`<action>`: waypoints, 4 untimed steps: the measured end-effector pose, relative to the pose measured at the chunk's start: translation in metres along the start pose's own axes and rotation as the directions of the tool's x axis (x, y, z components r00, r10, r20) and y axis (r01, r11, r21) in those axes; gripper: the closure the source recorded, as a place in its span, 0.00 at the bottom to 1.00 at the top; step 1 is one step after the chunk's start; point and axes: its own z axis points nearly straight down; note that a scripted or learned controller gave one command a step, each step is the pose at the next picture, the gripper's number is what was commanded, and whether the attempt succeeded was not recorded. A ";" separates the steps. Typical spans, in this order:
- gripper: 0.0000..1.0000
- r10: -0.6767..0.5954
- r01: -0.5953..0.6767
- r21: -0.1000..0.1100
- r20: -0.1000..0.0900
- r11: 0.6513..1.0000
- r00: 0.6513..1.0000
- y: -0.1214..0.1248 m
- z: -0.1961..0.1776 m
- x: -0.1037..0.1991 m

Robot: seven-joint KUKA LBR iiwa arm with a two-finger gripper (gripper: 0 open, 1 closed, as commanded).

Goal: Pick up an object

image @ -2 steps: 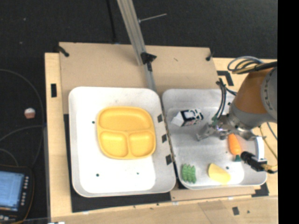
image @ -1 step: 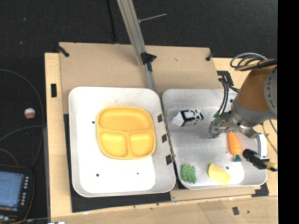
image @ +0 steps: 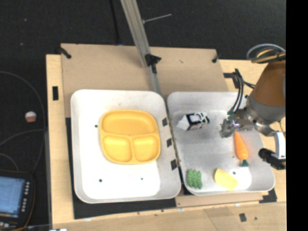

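Nearest the camera, along the front wall of the right bin (image: 269, 184): green toy (image: 194, 178) and yellow piece (image: 225, 179). Hand (image: 227, 128) low over that bin, just beside the top of the carrot (image: 241, 147); whether open or closed, cannot tell. Nothing seen lifted, so pick judged not yet done. Small milk carton (image: 193, 121) apart, with open floor around. Left bin (image: 82, 129) carrying a yellow divided plate (image: 129, 136).

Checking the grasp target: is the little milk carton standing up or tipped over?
Tipped over. The milk carton lies on its side in the right bin, its gabled top pointing left.
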 end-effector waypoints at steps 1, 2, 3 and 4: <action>1.00 -0.005 0.005 -0.001 0.000 1.000 1.000 0.009 -0.051 0.006; 1.00 -0.005 0.005 0.004 -0.001 1.000 1.000 0.009 -0.050 0.006; 1.00 -0.009 0.009 0.003 -0.003 1.000 1.000 0.010 -0.066 0.058; 1.00 -0.008 0.008 0.005 -0.002 1.000 1.000 0.010 -0.058 0.110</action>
